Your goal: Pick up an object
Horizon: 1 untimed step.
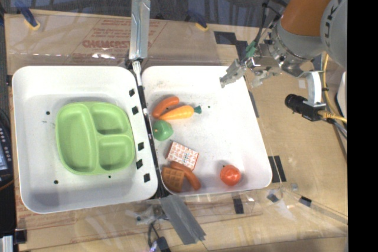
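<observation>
My gripper [240, 77] hangs over the back right corner of the right bin [236, 127], open, with nothing between its fingers. Below and to its left lie a toy carrot [177, 113] and an orange sausage-shaped piece [165, 104], touching each other. A green round piece [161, 130] sits by the bin's left wall. Nearer the front are a small pink box [182, 156], a brown waffle [172, 177] with an orange piece [191, 179] against it, and a red tomato [230, 174].
The left bin [29, 103] holds a green divided plate [94, 137]. A grey strip of tape [139, 26] runs back from the joint between the bins. Bare white floor spreads across the middle and right of the right bin.
</observation>
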Tool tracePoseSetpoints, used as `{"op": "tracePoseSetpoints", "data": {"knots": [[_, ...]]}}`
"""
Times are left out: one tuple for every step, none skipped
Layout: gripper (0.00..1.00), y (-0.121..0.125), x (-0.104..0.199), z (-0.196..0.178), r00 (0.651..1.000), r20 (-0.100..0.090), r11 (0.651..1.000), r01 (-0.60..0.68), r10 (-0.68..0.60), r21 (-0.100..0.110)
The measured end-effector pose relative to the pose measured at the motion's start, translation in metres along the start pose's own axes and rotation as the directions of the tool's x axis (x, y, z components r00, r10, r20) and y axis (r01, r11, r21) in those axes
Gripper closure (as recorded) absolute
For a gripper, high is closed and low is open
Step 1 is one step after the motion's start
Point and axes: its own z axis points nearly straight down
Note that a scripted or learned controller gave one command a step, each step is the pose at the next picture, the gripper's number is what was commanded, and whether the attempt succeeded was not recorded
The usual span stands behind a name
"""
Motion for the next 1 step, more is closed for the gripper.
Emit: {"op": "tracePoseSetpoints", "data": {"knots": [[0.00, 0.0046, 0.0508, 0.1144, 0.994, -0.001, 0.994, 0.106, -0.106, 0.004]]}}
